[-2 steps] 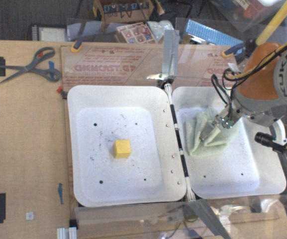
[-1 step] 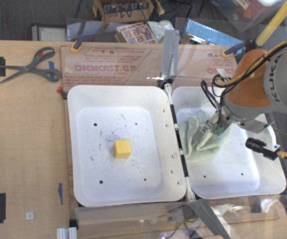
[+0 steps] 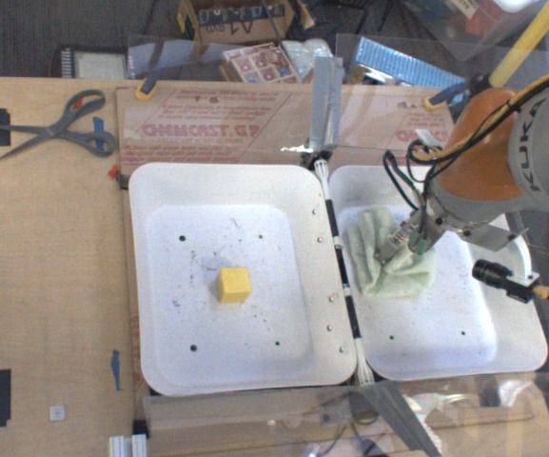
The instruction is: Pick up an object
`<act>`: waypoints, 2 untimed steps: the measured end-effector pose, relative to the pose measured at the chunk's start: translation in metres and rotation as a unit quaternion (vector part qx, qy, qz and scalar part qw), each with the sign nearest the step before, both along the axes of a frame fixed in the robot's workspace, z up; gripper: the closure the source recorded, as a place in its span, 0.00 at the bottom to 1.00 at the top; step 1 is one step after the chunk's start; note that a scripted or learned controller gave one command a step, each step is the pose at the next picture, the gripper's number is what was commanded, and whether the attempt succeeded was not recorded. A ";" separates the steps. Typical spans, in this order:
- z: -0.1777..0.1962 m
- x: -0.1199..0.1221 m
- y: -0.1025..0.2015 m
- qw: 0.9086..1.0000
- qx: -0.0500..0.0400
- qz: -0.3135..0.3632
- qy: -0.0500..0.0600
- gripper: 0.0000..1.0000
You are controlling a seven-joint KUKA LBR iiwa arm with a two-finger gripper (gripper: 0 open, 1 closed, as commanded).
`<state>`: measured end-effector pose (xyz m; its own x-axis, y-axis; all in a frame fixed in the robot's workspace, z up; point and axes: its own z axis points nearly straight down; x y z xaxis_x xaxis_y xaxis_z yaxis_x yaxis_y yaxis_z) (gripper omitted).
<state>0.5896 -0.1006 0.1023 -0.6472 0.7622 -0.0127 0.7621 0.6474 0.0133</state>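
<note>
A small yellow cube (image 3: 235, 285) lies near the middle of the left white bin (image 3: 160, 208). In the right bin (image 3: 502, 341) a crumpled pale green cloth (image 3: 383, 265) rests against the left wall. My gripper (image 3: 404, 244) is low over the cloth's upper right part and touches it. The grey arm with its orange band (image 3: 483, 150) reaches in from the right above that bin and hides part of the bin's back.
A pair of scissors (image 3: 65, 127) lies on the bench at the far left. A cardboard sheet (image 3: 217, 131) and a grey post (image 3: 324, 103) stand behind the bins. A black cable fitting (image 3: 502, 279) hangs over the right bin.
</note>
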 end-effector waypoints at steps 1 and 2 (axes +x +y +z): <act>0.105 0.036 0.057 0.998 0.001 -0.060 0.008 1.00; 0.105 0.010 0.025 1.000 0.000 0.019 0.009 1.00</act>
<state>0.5996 -0.0752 0.2076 -0.6753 0.7375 0.0002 0.7375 0.6753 -0.0006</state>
